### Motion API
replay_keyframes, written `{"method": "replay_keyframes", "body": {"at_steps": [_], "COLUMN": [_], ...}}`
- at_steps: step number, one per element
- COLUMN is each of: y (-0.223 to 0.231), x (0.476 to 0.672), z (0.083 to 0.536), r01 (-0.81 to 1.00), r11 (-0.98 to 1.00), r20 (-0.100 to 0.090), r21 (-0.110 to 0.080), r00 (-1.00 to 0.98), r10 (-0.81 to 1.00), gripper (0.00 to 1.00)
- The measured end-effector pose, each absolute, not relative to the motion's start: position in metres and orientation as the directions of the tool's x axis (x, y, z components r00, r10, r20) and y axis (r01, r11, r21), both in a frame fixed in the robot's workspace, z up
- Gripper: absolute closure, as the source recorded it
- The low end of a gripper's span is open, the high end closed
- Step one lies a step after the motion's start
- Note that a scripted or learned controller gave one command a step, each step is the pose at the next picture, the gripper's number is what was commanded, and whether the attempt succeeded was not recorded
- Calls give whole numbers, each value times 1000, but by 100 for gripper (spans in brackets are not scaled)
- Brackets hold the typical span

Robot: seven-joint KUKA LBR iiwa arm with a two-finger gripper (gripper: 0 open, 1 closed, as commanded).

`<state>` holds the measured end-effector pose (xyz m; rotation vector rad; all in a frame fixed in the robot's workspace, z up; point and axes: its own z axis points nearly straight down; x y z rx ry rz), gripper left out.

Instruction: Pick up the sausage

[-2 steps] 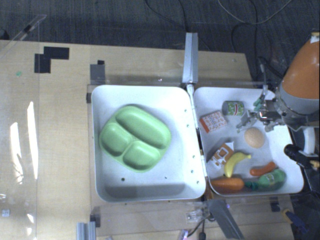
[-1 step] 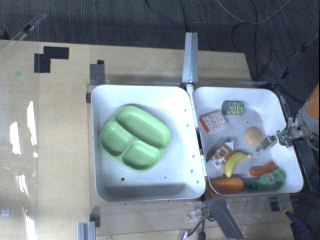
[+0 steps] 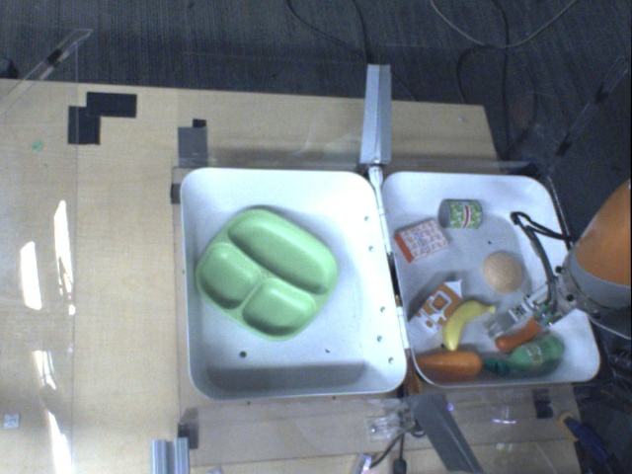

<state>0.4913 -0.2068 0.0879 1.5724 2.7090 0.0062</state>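
The sausage [image 3: 517,338] is a short red-orange piece lying in the right bin [image 3: 427,188] near its front right corner. It sits between the banana [image 3: 462,321] and a green vegetable [image 3: 536,355]. My gripper [image 3: 530,315] reaches in from the right and is low over the sausage's upper right end, touching or nearly touching it. The gripper's body hides that end of the sausage.
The right bin also holds an orange carrot [image 3: 450,364], a tan round bun [image 3: 503,271], a green can [image 3: 460,213], a red and white box [image 3: 421,239] and a white and orange carton [image 3: 435,303]. A green sectioned plate [image 3: 267,272] lies in the left bin [image 3: 286,378].
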Motion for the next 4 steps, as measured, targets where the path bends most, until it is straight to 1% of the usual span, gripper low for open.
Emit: {"method": "replay_keyframes", "body": {"at_steps": [1,2,3,4], "y": [-207,-207,-201,-194], "x": [495,495,494,495], "z": [98,98,88,88], "r01": [868,868,990,987], "r11": [496,496,-142,-160], "r20": [-9,-9,7,-3], "r21": [13,13,12,13], "r00": [-496,-496,142,160], "r10": [868,868,990,987], "gripper": [100,0,0,0]}}
